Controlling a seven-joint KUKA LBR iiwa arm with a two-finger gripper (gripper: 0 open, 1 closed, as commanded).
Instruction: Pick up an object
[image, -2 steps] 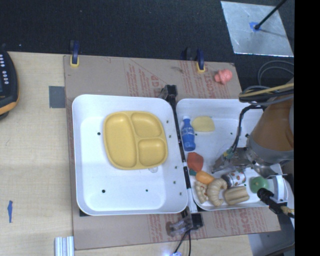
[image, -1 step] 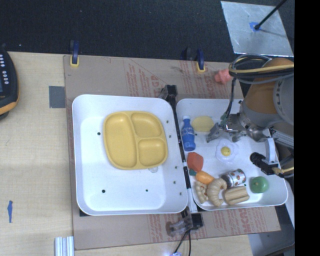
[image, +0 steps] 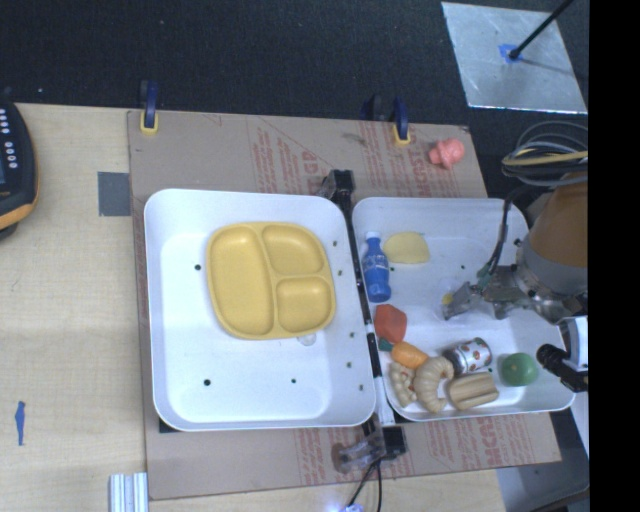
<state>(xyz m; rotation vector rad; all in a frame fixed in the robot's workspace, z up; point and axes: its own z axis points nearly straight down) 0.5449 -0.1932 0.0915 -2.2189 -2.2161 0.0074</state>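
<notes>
On the surface (image: 70, 300) sit two white bins side by side. One yellow divided plate (image: 270, 279), with three compartments, lies in the left bin (image: 180, 390). The right bin (image: 455, 215) holds nine loose things: one blue bottle (image: 375, 268) with a white cap along its left wall, one pale yellow piece (image: 407, 248) just beside the bottle, one red piece (image: 391, 322), one orange piece (image: 409, 353), one tan peanut shape (image: 401, 384), one curved beige piece (image: 433, 382), one small can (image: 469, 355), one brown block (image: 472, 391) and one green ball (image: 518, 369). One pink lump (image: 448, 152) lies outside, beyond the right bin. The claw (image: 472, 297) hangs over bare floor in the right bin's middle, grasping nothing; whether it is released or clenched cannot be told.
</notes>
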